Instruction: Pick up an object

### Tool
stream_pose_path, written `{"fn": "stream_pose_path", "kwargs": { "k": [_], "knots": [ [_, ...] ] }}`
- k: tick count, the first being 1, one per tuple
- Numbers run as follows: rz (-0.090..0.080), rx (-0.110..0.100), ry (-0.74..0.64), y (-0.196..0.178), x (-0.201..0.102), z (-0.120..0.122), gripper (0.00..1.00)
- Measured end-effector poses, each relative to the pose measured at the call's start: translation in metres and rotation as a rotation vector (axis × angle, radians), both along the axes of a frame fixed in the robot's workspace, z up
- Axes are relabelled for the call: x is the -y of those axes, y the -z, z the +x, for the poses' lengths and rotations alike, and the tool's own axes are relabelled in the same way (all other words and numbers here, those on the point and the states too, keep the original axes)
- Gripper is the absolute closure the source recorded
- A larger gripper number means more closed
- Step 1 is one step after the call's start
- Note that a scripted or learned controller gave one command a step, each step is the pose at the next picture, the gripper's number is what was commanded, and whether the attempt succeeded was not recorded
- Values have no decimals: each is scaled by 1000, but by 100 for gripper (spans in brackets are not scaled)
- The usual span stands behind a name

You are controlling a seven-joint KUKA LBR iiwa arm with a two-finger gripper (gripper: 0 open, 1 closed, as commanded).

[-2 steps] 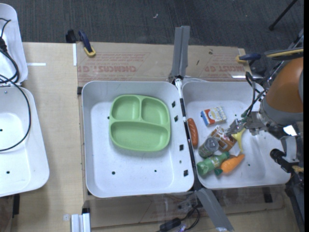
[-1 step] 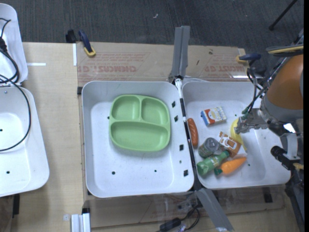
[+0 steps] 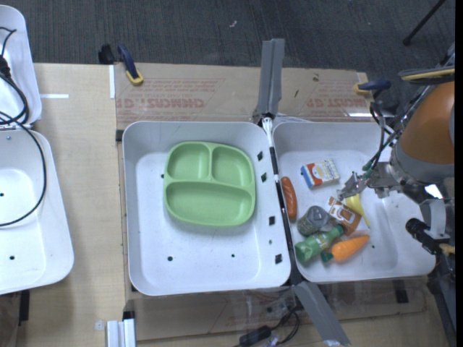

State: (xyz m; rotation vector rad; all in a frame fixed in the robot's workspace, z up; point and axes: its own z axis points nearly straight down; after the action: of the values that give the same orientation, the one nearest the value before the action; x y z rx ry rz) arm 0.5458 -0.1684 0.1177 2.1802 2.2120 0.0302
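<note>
The right bin [image 3: 383, 266] holds a small pile of toy food. A white and orange box [image 3: 320, 173] lies near its middle, and a red sausage [image 3: 289, 197] lies along its left wall. Lower down are a grey crumpled can [image 3: 312, 219], a green bottle [image 3: 316, 244] and an orange carrot [image 3: 349, 247]. A yellow piece [image 3: 353, 205] and a brown packet [image 3: 343, 216] sit between them. My gripper [image 3: 353, 186] hangs low over the bin, just above the yellow piece and right of the box.
The left bin [image 3: 145, 266] holds a green divided plate [image 3: 210, 184]. A grey divider [image 3: 271, 78] rises between the bins at the back. The arm's orange band [image 3: 432, 132] hangs over the right bin's right side. White equipment with black cables [image 3: 22, 194] stands at the far left.
</note>
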Motion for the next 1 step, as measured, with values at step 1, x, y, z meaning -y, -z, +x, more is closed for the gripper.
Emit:
{"fn": "stream_pose_path", "kwargs": {
  "k": [1],
  "knots": [
    [11, -41, -10, 27, -15, 0, 0]
  ]
}}
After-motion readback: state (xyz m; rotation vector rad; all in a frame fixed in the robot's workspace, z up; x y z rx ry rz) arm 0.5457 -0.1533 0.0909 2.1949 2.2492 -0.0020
